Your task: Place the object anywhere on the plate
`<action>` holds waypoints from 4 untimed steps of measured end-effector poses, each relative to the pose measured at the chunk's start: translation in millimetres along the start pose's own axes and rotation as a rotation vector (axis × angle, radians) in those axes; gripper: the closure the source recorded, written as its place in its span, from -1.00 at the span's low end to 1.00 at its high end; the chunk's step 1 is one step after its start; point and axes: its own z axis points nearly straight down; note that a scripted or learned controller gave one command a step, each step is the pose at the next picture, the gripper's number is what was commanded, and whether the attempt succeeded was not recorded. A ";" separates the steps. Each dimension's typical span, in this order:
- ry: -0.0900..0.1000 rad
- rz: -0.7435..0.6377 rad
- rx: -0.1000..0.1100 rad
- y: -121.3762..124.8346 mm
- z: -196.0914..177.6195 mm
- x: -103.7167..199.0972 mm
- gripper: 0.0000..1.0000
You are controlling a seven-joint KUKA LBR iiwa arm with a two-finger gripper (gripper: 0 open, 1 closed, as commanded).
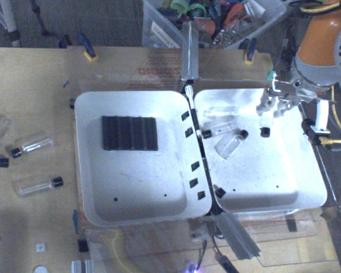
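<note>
Tan wooden bench (34, 78), grey carpeted floor (74, 10) beyond its far edge, clear tub (159, 10) of bright clutter at the back, blue clamps (89, 53) on the bench edge, small clear vials (37, 145) scattered at left, even overhead light

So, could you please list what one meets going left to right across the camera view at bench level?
Loose clear vials on the bench → black ridged plate in the left bin → divider between the bins → clear vials in the right bin → gripper.
</note>
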 end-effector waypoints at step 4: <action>0.004 1.172 -0.002 -50.8 -162.1 232.1 1.00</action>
